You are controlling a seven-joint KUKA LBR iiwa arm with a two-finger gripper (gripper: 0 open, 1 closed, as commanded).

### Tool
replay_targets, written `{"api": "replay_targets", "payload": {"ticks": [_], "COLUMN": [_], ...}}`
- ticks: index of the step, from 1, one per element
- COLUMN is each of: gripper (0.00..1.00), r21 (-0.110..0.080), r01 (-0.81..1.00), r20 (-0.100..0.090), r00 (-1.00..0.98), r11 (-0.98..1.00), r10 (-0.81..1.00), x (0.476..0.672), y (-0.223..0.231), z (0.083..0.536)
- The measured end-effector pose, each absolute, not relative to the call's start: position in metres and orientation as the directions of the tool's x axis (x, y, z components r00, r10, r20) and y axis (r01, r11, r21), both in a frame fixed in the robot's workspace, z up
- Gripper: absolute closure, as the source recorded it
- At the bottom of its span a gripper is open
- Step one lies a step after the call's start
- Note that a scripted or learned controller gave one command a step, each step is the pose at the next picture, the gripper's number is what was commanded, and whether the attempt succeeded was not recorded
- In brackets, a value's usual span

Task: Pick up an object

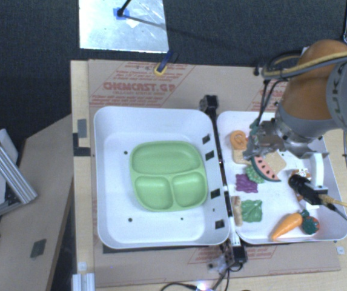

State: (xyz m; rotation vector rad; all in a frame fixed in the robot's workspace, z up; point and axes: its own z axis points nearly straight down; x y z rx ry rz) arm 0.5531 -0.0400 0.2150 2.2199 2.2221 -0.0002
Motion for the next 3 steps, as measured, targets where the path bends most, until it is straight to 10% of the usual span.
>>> {"api": "replay_targets", "payload": {"ticks": [3], "gripper": [1.00], "r21": [0.000], "r01": [1.000], "r20": [0.000], "r00": [0.000], "r11": [0.000], "r10": [1.000], "x": [0.549], "y": [-0.042], "z": [0.231]}}
